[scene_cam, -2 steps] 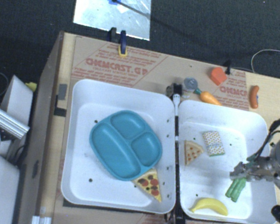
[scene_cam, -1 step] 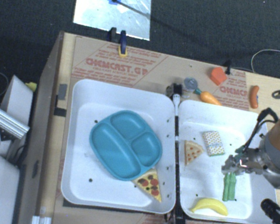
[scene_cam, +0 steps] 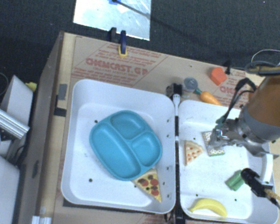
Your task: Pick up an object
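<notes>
The arm (scene_cam: 278, 106) is reaching in from the right and is hanging over the right bin (scene_cam: 267, 214), with the gripper (scene_cam: 220, 140) sitting low over the bin's upper middle. Whether the tool is clenched or released cannot be told; it is seen from above and its tip is merging with a small pale greenish-grey item (scene_cam: 215, 149) lying directly beneath it, so no grasp is being claimed. That small item is judged the likeliest target, being the thing directly under the tool. The pizza slice (scene_cam: 192, 152) is lying just beside it toward the bin divider, pointed end toward the near edge. The green block (scene_cam: 234, 180) is resting nearer the camera and toward the arm's side, next to a black fitting (scene_cam: 254, 182). The banana (scene_cam: 209, 206) is lying along the near wall, long axis running roughly left to right, well apart from the tool. In the left bin (scene_cam: 91, 100) a blue divided plate (scene_cam: 125, 144) is sitting in the middle with a second pizza slice (scene_cam: 150, 184) touching its near corner; both lie across the divider from the tool. The relation governing the coming move is vertical: the small item lies straight below, so a short descent would appear sufficient, with little sideways correction.
</notes>
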### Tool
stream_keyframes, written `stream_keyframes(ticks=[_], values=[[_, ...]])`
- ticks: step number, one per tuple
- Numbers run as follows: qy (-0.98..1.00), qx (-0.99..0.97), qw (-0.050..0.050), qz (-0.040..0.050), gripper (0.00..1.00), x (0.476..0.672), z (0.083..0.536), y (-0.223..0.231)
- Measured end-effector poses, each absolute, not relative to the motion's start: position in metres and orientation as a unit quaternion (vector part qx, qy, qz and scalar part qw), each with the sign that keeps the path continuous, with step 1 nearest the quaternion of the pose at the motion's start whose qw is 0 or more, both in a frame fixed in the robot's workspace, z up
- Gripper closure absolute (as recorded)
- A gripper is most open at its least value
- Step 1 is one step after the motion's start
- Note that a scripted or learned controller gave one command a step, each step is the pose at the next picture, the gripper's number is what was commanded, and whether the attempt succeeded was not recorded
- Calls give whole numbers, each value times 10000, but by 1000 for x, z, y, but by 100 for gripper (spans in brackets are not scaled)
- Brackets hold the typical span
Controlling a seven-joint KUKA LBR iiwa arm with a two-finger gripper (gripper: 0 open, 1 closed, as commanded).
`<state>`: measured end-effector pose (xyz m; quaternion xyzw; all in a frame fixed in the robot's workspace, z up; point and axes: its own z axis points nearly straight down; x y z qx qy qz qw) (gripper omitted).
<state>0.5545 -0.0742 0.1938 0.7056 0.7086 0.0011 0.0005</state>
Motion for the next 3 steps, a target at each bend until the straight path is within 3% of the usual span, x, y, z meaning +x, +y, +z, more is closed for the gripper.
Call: stream_keyframes(ticks=[1, 2, 3], values=[[7084, 7058, 6, 5, 0, 554, 194, -75], [7088, 7054, 15, 4, 0, 668, 182, -107], [7079, 7063, 7, -2, 0, 634, 134, -135]])
